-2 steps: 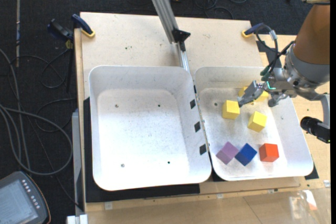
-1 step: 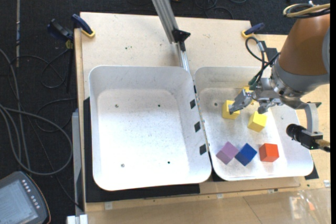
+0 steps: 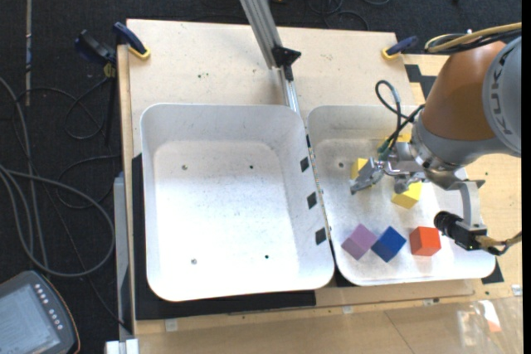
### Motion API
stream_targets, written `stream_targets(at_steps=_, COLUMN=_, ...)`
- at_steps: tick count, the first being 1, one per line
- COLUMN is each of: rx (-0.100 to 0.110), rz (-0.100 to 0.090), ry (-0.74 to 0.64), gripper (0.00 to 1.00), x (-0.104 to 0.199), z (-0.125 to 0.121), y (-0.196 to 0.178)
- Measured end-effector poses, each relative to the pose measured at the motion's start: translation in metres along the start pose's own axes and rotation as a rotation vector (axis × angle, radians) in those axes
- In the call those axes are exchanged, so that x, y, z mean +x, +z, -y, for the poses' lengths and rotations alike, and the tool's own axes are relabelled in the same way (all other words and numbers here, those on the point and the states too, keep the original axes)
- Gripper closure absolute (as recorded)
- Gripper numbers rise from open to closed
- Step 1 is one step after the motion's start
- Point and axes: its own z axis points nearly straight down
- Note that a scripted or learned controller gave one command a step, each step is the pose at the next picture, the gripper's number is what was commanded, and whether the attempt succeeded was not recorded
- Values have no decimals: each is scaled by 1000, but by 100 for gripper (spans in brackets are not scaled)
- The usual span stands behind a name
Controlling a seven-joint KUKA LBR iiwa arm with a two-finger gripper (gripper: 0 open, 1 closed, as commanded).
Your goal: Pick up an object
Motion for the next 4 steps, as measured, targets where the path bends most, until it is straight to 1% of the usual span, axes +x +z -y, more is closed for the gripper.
stream_targets(at_steps=1, rx=-1, rz=0, ry=0, gripper=0, x=2, z=8, y=46)
stream_targets(at_steps=2, rx=-8, rz=1, ry=0, gripper=100, x=2, z=6, y=33)
stream_targets(at_steps=4, rx=-12, rz=2, ry=-4, gripper=100, x=-6, z=-3, y=-55)
